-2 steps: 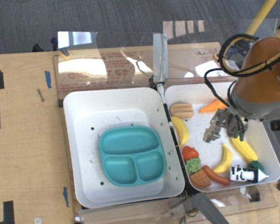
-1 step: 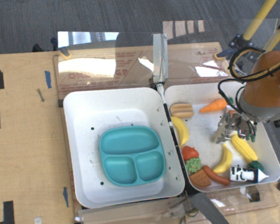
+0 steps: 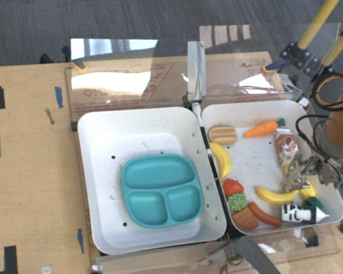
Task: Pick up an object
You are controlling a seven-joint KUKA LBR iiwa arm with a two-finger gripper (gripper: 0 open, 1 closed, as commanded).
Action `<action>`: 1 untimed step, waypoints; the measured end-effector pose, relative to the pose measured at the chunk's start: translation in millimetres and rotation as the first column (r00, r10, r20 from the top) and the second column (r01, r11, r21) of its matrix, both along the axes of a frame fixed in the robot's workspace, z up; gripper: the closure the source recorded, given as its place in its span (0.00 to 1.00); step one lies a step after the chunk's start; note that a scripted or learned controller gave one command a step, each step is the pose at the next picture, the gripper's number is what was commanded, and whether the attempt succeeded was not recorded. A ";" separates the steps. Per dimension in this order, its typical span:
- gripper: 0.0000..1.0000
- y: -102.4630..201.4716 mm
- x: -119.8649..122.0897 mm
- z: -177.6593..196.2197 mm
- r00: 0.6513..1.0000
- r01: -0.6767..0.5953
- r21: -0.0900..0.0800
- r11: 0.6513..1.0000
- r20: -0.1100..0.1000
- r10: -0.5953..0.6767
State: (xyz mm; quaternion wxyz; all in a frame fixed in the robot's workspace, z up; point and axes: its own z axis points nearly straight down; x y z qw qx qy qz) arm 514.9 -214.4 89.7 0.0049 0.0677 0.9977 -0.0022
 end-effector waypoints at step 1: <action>0.00 1.4 0.1 -0.7 1.000 -0.002 0.002 1.000 -0.001 0.002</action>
